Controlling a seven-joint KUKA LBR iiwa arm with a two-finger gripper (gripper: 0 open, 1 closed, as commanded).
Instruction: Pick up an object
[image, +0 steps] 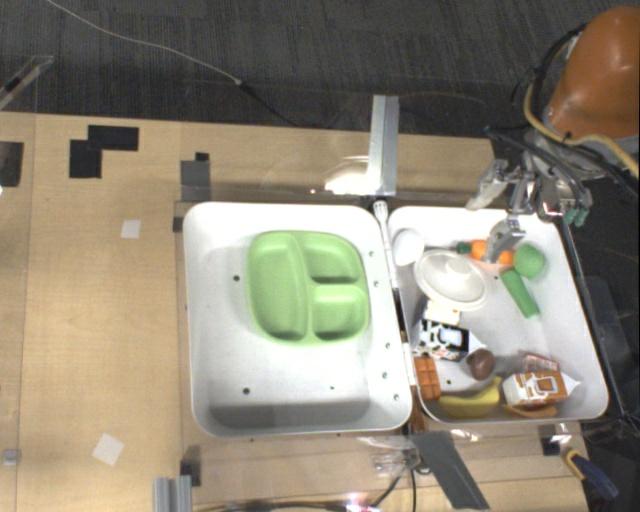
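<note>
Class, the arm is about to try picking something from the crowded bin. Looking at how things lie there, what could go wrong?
1. The gripper is down by the orange piece, white bowl and green object, which lie close together; it may nudge or catch a neighbour.
2. The bowl looks round and smooth, so it could slip from the grasp.

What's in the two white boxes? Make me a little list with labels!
left bin: a green divided plate
right bin: white bowl, banana, green thing, orange thing, brown round thing, small packets
gripper: over the right bin's far side, near the orange thing
held: nothing seen between the fingers
</note>
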